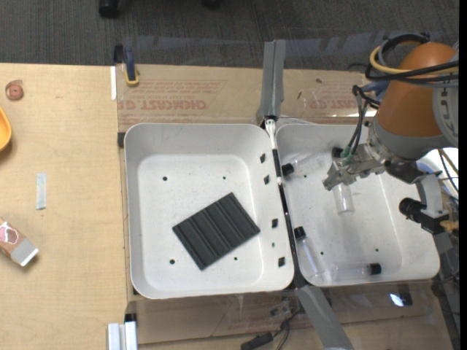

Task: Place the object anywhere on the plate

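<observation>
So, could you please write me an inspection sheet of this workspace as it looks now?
Surface: two white bins side by side, left bin and right bin, on a wooden bench.
Job's things: dark ribbed plate lies flat and turned at an angle in the left bin; a clear object sits under the gripper in the right bin.
Clutter: small items on the bench left of the bins.
Grippers: gripper over the right bin, finger state unclear.
Cables: loops above the arm's orange band.
Surroundings: grey carpet, chair base.
</observation>
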`<state>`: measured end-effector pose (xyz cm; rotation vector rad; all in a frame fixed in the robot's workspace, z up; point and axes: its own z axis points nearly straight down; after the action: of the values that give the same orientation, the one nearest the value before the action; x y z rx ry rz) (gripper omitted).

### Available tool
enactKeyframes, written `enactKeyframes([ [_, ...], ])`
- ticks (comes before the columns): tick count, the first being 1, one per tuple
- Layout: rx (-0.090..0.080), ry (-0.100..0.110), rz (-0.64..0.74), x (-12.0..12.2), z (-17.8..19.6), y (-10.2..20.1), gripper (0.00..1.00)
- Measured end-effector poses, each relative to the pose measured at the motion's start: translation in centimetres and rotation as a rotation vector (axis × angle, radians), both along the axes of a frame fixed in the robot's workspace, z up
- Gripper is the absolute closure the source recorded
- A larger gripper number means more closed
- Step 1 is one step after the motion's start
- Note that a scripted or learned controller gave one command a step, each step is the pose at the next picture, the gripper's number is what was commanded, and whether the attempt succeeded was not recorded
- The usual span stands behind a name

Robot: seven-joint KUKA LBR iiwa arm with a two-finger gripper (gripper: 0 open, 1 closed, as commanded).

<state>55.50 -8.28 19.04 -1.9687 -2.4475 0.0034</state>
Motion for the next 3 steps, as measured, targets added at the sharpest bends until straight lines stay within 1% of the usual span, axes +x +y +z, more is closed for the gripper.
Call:
enactKeyframes([
  [1, -0.001, 0.0, 0.077, 3.1, 5.6, 7.6, 1.0],
  [2, 0.0, 0.002, 0.13, -2.8, 0.0, 14.7, 1.0],
  [3, -0.001, 0.0, 0.226, 7.0, 0.0, 17.0, 1.0],
])
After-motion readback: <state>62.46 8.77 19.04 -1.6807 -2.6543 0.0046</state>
